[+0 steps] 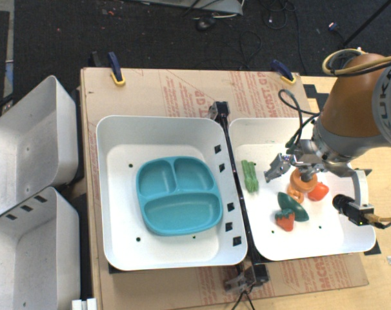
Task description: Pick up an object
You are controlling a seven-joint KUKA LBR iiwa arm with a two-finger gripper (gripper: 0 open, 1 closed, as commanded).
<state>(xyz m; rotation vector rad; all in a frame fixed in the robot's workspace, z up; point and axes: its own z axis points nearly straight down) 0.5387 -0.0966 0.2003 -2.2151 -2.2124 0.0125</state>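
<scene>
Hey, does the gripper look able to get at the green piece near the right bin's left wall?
Probably yes. The green piece lies alone on the right bin's floor, nothing on top, and the gripper is just to its right. The bin's left wall sits close beside it, which may crowd the approach.

You've got two white bins (111, 192) that look like smooth moulded plastic, faintly shiny. In the left one, a teal divided plate (180, 196) — glossy plastic too. The bench board (182, 92) under them is matt brown cardboard with red print. Right bin: a green toy (250, 175) and an orange-red piece (318, 192), both smooth plastic — and the arm's orange band (353, 102) gleams.
</scene>
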